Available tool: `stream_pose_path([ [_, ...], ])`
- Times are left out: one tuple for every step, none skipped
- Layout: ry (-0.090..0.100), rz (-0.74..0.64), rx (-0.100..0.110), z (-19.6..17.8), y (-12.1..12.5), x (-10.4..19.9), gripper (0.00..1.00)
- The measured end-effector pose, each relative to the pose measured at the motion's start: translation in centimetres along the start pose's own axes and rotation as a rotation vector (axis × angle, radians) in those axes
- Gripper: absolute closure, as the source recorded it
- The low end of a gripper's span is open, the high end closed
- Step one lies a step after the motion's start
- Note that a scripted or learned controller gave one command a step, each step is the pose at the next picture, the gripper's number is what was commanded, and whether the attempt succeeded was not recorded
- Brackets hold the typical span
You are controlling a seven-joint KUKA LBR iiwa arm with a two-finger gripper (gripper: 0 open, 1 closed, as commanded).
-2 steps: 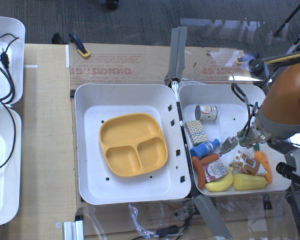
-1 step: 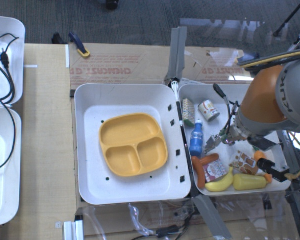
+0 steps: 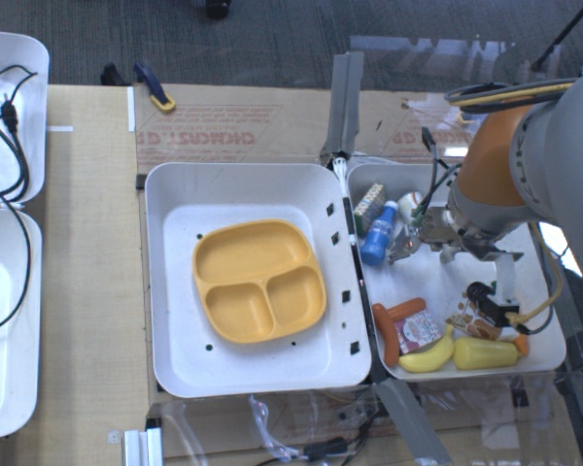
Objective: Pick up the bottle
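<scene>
Hovering my gripper [image 3: 415, 233] just beside the bottle [image 3: 378, 233]!
Smooth blue plastic cylinder, white-capped, lies tilted against the right bin's [image 3: 549, 352] left wall; my jaws' spread I cannot tell.

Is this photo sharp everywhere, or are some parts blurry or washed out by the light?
In the camera view the yellow tray in the left bin is crisp and evenly lit with soft shadows; the blue bottle is readable, though the gripper beside it is cluttered and hard to make out; the arm looks large and slightly soft; bright glare washes the top right corner.
</scene>
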State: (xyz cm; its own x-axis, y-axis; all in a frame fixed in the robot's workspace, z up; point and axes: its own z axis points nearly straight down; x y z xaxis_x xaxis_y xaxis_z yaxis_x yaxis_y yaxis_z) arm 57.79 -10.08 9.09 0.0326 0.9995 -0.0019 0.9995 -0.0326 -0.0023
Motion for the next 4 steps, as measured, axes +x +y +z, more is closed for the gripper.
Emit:
stream_pose_path([
  [0.006,0.047,0.033,0.5,5.4,1.0,0.0],
  [-0.001,0.044,0.031,-0.4,5.5,0.8,1.0],
  [0.0,0.085,-0.001,-10.1,5.7,8.7,1.0],
  [-0.001,0.086,0.0,-10.0,5.6,8.6,0.0],
])
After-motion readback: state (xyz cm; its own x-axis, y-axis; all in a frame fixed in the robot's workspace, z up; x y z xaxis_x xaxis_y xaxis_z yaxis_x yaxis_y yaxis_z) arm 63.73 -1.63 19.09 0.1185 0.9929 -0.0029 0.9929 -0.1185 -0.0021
